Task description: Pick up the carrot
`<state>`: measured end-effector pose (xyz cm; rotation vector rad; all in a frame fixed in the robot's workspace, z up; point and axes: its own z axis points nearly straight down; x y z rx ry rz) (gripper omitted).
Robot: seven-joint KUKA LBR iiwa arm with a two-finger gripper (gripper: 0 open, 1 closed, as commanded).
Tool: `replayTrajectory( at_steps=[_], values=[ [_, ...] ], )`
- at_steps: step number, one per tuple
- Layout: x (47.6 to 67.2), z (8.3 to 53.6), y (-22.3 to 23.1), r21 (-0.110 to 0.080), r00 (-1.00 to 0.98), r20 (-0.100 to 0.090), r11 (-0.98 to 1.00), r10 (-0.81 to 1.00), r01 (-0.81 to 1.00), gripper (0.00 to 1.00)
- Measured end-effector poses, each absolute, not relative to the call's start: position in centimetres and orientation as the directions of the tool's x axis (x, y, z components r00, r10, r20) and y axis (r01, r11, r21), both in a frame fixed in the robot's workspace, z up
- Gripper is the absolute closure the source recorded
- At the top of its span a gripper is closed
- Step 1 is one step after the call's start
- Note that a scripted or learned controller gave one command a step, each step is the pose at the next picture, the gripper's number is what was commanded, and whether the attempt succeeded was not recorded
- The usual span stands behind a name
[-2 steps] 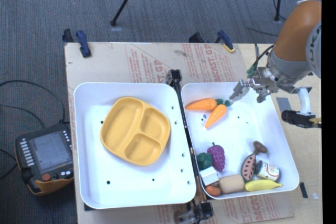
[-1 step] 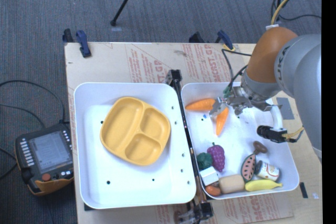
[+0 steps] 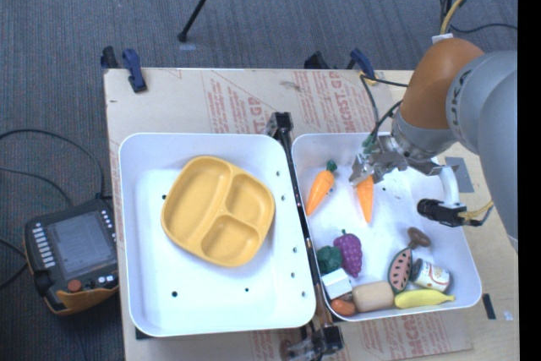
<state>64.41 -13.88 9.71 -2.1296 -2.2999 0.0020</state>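
Orange carrot (image 3: pixel 365 199) between closed fingers (image 3: pixel 368 173), mid right bin (image 3: pixel 470 266), clear of walls.

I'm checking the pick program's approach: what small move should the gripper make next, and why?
Probably a short descent with a slight shift toward the bin's middle. The gripper hangs over the top end of an orange plastic carrot in the right white bin, near its tip rather than its body. A second green-topped carrot lies apart to its left.

I see open floor in the right bin (image 3: pixel 470 266) around both carrots, upper half. Its lower edge is crowded: grapes (image 3: pixel 348 253), watermelon slice (image 3: pixel 401 267), banana (image 3: pixel 423 298). The yellow plate (image 3: pixel 218 210) fills the left bin's centre.
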Motion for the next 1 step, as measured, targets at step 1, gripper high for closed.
replayTrajectory(
  at_steps=[1],
  values=[
    [64.33, 23.94, -9.15, 0.013, -0.006, 0.0, 0.006, 1.0, 1.0, 1.0]
  ],
)
